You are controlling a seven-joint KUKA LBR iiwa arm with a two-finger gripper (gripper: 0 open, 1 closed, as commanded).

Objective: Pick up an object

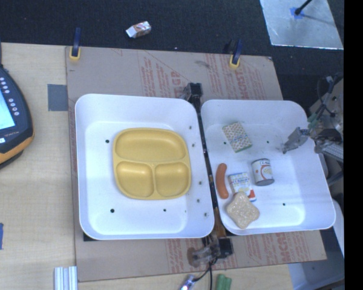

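Observation:
The right white bin holds several small items: a patterned packet, a small can, an orange-red sausage, a little white carton and a slice of toast. My gripper hangs over the right side of this bin, near its right rim. It is to the right of the packet and up-right of the can, apart from both. Nothing shows in its grasp.
The left white bin holds a yellow divided plate. A teach pendant lies at the bench's left edge. Clamps pin the cardboard sheet at the back. A crumpled wrapper lies on the dark floor beyond.

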